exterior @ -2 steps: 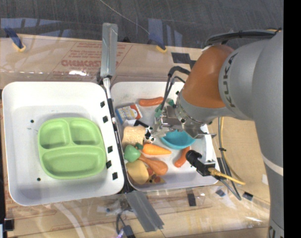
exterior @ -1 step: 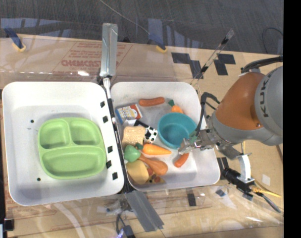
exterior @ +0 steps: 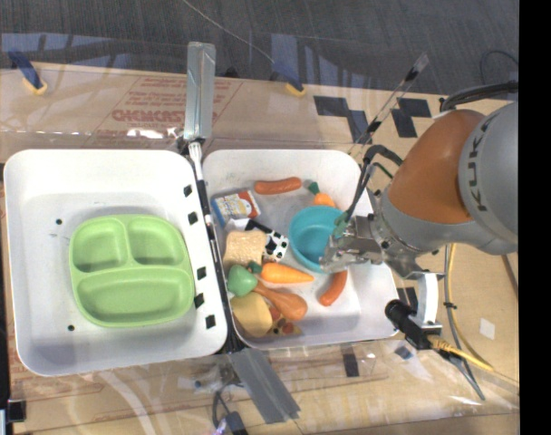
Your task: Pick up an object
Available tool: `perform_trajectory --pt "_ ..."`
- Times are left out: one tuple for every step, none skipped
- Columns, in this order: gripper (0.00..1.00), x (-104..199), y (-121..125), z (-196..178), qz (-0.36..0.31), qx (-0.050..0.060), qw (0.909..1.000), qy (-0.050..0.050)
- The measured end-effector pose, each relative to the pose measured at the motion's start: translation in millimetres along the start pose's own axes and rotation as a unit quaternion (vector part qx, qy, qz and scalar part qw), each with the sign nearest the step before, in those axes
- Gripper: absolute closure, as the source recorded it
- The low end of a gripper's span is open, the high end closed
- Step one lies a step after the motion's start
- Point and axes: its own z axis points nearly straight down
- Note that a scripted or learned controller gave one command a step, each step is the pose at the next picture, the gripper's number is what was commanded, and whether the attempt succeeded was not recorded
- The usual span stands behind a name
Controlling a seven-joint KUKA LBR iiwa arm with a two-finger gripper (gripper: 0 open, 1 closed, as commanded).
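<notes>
Fingers (exterior: 334, 254) at teal cup (exterior: 312, 234) rim, grip state can't tell; cup upright, mouth facing up.

One fixed camera looked down from above the tabletop (exterior: 94, 107) at a slant, far enough back to take in both white bins whole: the left bin (exterior: 31, 270) and the right bin (exterior: 366, 320) side by side. The arm (exterior: 457, 179) entered from the frame's right. Dark floor (exterior: 94, 7) ran along the top.
</notes>
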Motion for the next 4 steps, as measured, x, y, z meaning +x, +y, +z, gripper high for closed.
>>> perform_trajectory --pt "1.0 33 3 70 0.034 0.005 0.9994 0.001" --pt "1.0 86 38 -18 -0.096 0.0 0.9954 0.0" --pt "1.0 -26 1 20 -0.137 0.002 0.9906 -0.001" --pt "1.0 -33 32 33 -0.033 0.001 0.9994 0.0"
